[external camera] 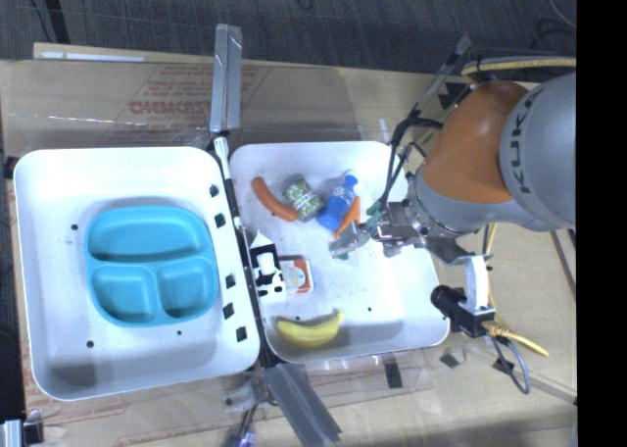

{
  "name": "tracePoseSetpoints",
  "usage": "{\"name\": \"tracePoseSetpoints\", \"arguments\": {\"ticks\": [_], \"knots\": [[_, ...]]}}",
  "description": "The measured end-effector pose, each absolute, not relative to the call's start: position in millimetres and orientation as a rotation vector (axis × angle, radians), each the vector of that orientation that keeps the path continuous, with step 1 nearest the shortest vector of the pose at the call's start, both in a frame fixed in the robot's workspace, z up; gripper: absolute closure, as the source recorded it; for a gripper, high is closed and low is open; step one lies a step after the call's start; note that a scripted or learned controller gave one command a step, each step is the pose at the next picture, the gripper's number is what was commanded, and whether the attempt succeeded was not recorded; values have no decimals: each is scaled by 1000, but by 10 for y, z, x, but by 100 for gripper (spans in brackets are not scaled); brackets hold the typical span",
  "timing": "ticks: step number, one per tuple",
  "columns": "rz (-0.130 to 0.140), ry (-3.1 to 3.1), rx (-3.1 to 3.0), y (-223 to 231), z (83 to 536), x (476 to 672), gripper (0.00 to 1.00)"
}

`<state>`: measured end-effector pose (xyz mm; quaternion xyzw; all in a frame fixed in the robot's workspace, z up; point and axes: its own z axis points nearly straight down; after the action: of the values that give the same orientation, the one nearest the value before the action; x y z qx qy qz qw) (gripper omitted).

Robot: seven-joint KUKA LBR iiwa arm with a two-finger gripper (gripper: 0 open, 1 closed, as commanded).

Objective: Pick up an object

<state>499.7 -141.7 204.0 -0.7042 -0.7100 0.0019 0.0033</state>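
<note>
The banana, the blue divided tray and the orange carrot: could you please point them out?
banana (309, 327), camera view, middle of its curve.
blue divided tray (122, 239), camera view, top compartment.
orange carrot (272, 200), camera view, mid-length.

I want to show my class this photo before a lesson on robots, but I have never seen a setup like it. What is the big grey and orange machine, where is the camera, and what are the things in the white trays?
The camera is fixed above a bench, looking down at a slant. The grey and orange machine is a robot arm reaching in from the picture's right. Its gripper is low in the right bin, beside a blue bottle. Whether it grasps anything cannot be told from here.

That bin also contains a hot dog sausage, a crumpled green packet, a small carton and a banana. The left bin contains a blue divided plate.
</note>
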Motion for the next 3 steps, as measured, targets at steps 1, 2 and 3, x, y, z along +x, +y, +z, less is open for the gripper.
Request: {"name": "tracePoseSetpoints", "arguments": {"ticks": [1,2,3], "knots": [[5,-2248,-2190,-1850,1470,5432,0],[2,-2371,-2060,-1934,915,5788,0],[3,-2375,-2055,-1932,1015,5791,100]]}}
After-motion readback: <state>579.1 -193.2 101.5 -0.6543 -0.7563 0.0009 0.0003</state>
